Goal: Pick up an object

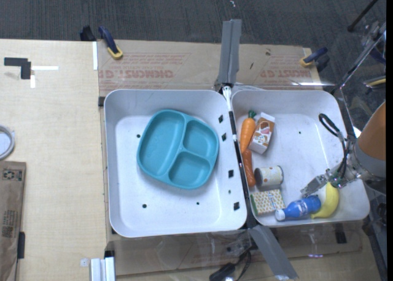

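From my station I saw the worktop [49, 108] carrying two white bins side by side, pushed together, I judged, so either lay within reach of the arm coming in from the right of the frame. The left bin [120, 169] held just a blue divided plate [178, 149] lying flat near its centre. The right bin [295, 105] held everything worth picking, crowded along its left wall and lower edge: a carrot [246, 135] and a small carton [263, 134] at upper left, a tin can [269, 176] on its side below them, a patterned packet [268, 200] lower still. At lower right a blue bottle [301, 208] lay touching a banana [330, 201]. The hand [325, 181] hovered just above those two, at a slant; it appeared to hold nothing, though I could not tell whether it was open or closed. The banana or bottle seemed its likeliest target.
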Tool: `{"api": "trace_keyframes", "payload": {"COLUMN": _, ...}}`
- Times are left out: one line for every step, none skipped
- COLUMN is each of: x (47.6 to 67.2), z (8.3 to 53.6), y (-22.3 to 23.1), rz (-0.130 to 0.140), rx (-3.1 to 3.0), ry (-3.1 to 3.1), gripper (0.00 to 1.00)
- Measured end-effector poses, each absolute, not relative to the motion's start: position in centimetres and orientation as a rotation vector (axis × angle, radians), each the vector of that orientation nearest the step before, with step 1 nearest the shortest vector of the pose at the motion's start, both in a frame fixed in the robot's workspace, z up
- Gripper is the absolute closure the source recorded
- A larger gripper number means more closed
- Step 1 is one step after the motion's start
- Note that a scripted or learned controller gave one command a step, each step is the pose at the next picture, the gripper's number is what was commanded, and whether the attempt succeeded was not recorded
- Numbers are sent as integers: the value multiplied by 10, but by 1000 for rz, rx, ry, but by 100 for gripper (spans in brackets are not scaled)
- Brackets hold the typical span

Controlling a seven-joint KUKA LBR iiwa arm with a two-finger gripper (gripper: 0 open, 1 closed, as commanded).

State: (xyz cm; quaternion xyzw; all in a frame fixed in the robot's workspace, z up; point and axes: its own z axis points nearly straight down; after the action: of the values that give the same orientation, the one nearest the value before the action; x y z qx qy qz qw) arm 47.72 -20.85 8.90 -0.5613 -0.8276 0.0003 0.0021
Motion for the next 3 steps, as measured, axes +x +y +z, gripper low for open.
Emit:
{"api": "trace_keyframes", "payload": {"x": 478, "z": 96, "y": -209, "rz": 1, "rx": -1766, "ry": -2591, "gripper": 100}}
{"api": "trace_keyframes", "payload": {"x": 478, "z": 98, "y": -143, "rz": 1, "rx": -1713, "ry": -2629, "gripper": 100}}
{"api": "trace_keyframes", "payload": {"x": 479, "z": 196, "y": -74, "rz": 4, "rx": -1813, "ry": -2562, "gripper": 100}}
